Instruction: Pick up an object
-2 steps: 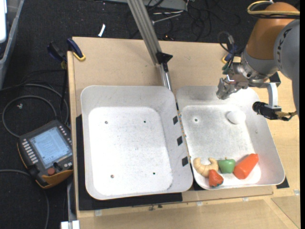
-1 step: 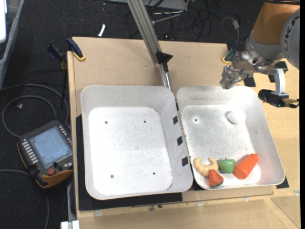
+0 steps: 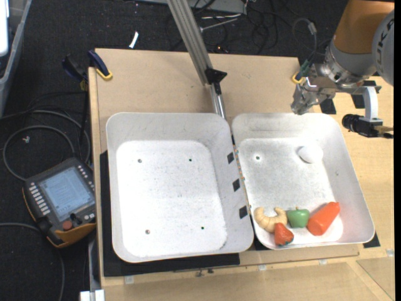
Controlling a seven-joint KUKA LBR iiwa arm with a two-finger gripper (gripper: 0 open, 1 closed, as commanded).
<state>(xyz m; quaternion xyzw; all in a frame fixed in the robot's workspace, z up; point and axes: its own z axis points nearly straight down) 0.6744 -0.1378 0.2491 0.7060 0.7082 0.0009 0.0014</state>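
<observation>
The surface carries two shallow white bins side by side. The left bin has nothing lying in it; the right bin holds everything there is to pick.

The arm, grey with its orange band, reaches in from the right and hangs over the far edge of the right bin. Its gripper points down at that rim, well apart from every object. Nothing sits between the fingers, but at this size and angle I cannot tell whether they are wide or narrow. So, as I judge it, the task is barely begun: no object is gripped or lifted, and the whole approach, closing and lift remain.

The candidates, largest first: an orange carrot-like piece lies tilted near the bin's near right corner. Beside it, to its left, sits a pale croissant-shaped piece, curled, then a green pepper-like piece between the two. A small red strawberry-like piece lies just in front, touching or nearly touching the croissant. Apart from this cluster, a small whitish rounded object rests alone in the bin's far half, nearest to the gripper.
</observation>
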